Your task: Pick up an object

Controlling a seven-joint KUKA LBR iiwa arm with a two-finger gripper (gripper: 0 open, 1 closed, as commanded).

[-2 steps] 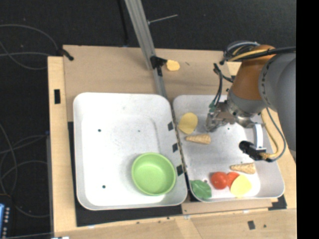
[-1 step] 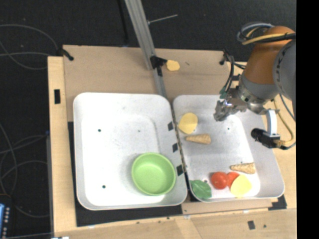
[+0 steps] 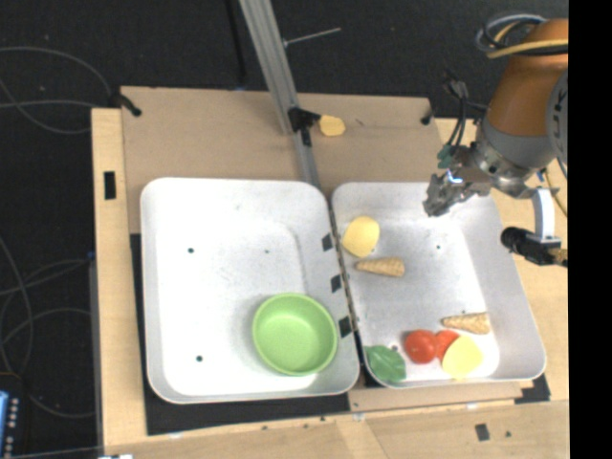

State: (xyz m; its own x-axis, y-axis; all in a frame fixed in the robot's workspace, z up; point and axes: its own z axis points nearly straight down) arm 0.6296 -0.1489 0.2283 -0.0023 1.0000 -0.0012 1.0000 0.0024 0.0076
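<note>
On the bench (image 3: 220,137), a tan board seen from above at a slant, I have two shallow white bins side by side. From my seat the left bin (image 3: 220,228) carries a single green bowl (image 3: 295,334) near its front right corner, standing upright with its hollow facing up. Beside it, the right bin (image 3: 497,285) holds all the small pieces I could go for. A grey arm with its orange band (image 3: 524,89) comes in from the right, and its gripper (image 3: 443,199) hangs over the far edge of the right bin, well apart from every piece; I cannot tell how the jaws stand, since the tip is dark and small from this angle, and I see nothing between them. A metal post (image 3: 273,55) rises at a slant from the back of the bench between the bins. Among the pieces, a pale yellow round fruit (image 3: 360,236) sits near the bin's left wall, with a tan cone-shaped piece (image 3: 381,268) lying just in front of it. Toward the front, a yellow lemon-like piece (image 3: 463,357) touches a red tomato-like piece (image 3: 421,345), a second tan cone (image 3: 468,323) lies just behind them, and a green leafy piece (image 3: 385,361) sits at the front left corner. A small yellow bit (image 3: 332,125) rests on the bare bench behind the bins.
</note>
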